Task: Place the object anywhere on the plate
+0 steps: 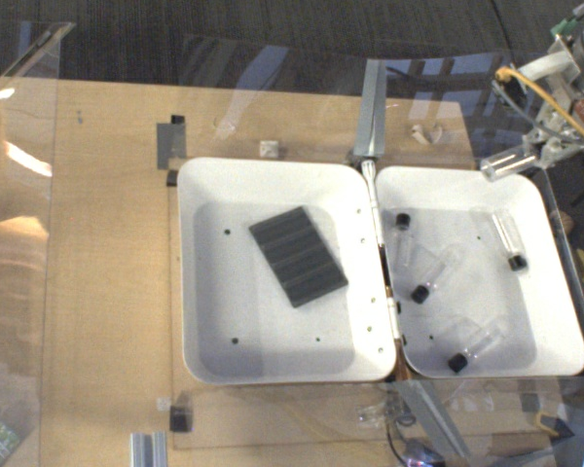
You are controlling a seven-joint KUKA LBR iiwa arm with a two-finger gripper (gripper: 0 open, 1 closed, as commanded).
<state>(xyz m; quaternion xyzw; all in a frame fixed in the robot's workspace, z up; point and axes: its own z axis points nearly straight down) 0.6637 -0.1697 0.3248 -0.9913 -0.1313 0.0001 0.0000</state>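
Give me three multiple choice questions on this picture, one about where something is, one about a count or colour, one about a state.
1. Where does the dark ridged plate lie?
A. in the left bin
B. in the right bin
C. on the bare bench

2. How many clear vials with black caps lie in the right bin?
A. one
B. four
C. seven

3. How do the vials lie?
A. stacked on the plate
B. scattered apart
C. lined up outside the bins

Answers:
1. A, since the plate rests on the floor of the left bin.
2. B, four black caps show there.
3. B, each lies apart from the others, none on the plate.
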